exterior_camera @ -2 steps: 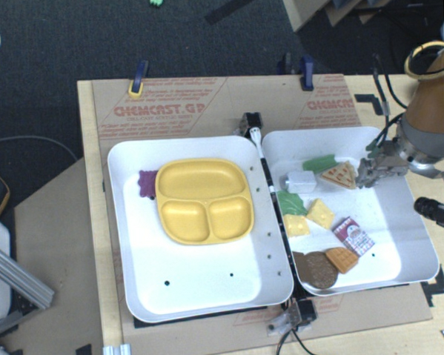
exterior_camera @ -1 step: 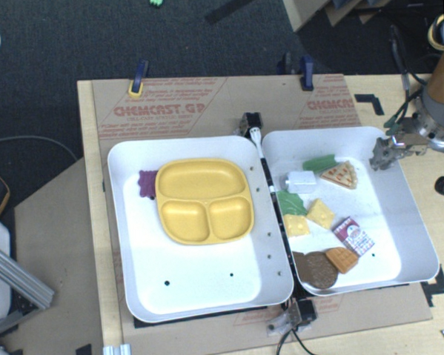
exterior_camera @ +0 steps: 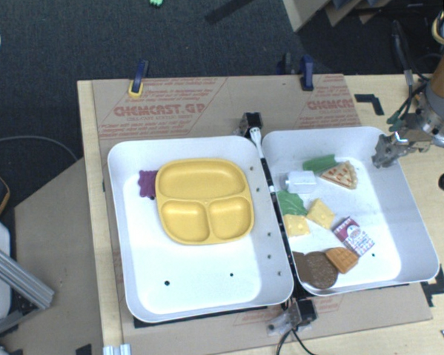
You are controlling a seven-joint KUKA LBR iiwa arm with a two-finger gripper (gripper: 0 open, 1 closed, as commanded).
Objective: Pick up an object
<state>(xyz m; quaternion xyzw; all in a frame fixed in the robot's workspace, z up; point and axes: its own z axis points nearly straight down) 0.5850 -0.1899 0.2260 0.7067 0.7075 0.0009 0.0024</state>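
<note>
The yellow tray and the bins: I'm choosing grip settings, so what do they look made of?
The yellow tray, with three compartments, looks like moulded plastic with a smooth, slightly matte finish: uniform colour, rounded edges, soft highlights. The two white bins look like thin formed plastic, somewhat glossy, with rounded corners and raised rims. Neither can be confirmed from looks alone.

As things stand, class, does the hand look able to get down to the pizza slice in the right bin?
Probably yes. The hand hangs at the bin's right rim, and the pizza slice lies uncovered a short way to its left, with bare floor between them.
</note>
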